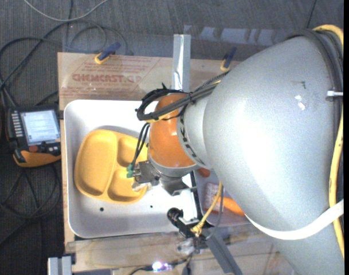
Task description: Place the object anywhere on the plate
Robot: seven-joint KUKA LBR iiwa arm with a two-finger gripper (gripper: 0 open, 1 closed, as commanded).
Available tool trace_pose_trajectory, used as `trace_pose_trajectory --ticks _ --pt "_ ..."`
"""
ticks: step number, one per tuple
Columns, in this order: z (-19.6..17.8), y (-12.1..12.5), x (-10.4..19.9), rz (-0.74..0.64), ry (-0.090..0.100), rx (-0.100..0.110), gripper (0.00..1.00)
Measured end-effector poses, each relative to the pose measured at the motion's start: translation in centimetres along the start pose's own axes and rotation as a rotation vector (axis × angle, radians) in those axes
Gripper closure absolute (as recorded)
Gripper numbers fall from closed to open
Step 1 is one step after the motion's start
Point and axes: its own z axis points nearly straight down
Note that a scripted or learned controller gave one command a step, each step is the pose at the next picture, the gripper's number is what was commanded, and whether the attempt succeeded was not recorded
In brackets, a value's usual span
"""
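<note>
I see my arm (266, 148) reaching in over the left bin (77, 222), its wrist hanging at the right edge of the yellow divided plate (105, 165). The pincer is hidden beneath the wrist; whether it is spread or pinching anything, I cannot tell. Where the object lies, I cannot tell. The plate lies just left of the wrist, so I judge a short leftward shift would do.

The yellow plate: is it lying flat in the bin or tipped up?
Flat: the yellow plate rests face up on the left bin's floor, its compartments showing.
</note>
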Motion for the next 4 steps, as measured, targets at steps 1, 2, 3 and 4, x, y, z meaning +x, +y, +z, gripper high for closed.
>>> trace_pose_trajectory --ticks 1,2,3,4 --pt "-2.5 1.3 0.0 -0.253 -0.010 0.031 1.00" --pt "-9.1 0.3 2.0 -0.330 -0.009 0.018 1.00" --pt "-9.3 0.2 1.4 -0.323 -0.017 0.033 1.00" --pt "-5.4 -0.4 0.1 -0.436 -0.017 0.035 1.00"
